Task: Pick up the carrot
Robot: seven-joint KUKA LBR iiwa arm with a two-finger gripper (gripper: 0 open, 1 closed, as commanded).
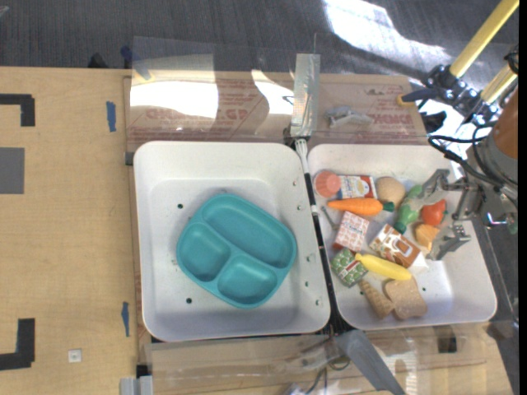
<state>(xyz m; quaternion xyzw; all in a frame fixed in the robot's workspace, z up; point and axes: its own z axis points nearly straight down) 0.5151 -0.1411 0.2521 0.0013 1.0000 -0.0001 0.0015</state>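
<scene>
The carrot (356, 206) lies in the right bin (473, 299), toward its ten o'clock area, beside a red-and-white carton (356, 187). The gripper (454, 214) hovers at three o'clock of it, fingers spread, holding nothing.

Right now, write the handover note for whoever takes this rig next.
Tool: at the right side of the right bin, low among the toys, nothing seen between its fingers; open or shut can't be told.
Carrot: lying flat in the right bin's upper left part, just below a small carton, well to the tool's left.
Left bin: holds a teal tray.
Done: nothing; carrot not grasped.
Left: move the tool over to the carrot, grasp, lift.
</scene>
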